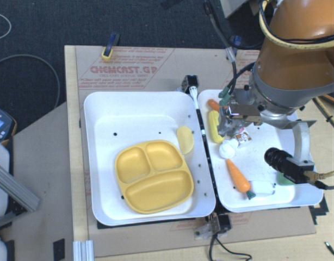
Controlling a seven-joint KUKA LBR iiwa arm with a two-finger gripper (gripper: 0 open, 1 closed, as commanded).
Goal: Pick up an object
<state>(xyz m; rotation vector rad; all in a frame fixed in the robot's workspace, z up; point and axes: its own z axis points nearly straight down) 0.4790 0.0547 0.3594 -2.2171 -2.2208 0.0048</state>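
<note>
Looking down from the camera view, we find the end effector (230,125) low in the right bin (305,197); we cannot tell its state. The banana (213,126) lies just left of it, long axis running up-down. We count two carrots, one banana, one white ball (227,150), one yellow tray (154,175).

The left shallow white plastic bin (96,145) holds a yellow three-compartment plastic tray (154,175) with a pale yellow oval piece (185,139) just behind-right of it. In the right white bin (286,197) — a yellow banana-shaped toy (213,126) lies by the left wall, an orange toy carrot (239,177) nearer the front.
</note>
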